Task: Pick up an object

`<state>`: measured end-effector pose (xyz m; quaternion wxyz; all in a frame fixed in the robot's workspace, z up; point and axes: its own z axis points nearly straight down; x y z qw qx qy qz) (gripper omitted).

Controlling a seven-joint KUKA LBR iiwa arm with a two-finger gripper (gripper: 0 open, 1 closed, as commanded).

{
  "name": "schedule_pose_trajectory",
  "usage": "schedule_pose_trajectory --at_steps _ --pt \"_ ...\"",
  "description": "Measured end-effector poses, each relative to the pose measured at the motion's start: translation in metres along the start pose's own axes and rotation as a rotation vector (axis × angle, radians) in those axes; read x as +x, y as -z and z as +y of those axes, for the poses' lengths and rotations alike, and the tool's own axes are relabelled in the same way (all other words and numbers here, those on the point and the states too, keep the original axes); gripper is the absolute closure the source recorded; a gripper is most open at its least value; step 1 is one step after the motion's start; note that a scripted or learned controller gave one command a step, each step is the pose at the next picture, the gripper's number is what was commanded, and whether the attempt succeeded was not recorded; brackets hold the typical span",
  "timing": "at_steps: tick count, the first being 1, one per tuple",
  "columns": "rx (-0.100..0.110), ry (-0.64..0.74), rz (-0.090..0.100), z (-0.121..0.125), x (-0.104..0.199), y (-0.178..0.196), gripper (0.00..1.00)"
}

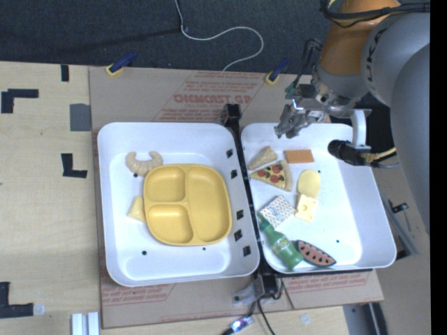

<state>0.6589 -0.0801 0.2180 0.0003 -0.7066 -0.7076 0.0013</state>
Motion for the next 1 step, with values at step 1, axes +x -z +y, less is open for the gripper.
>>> schedule_pose_trajectory --at_steps 1 --pt "-0.002 0.0 0.001 -0.0035 -0.0031 0.0157 1.0"
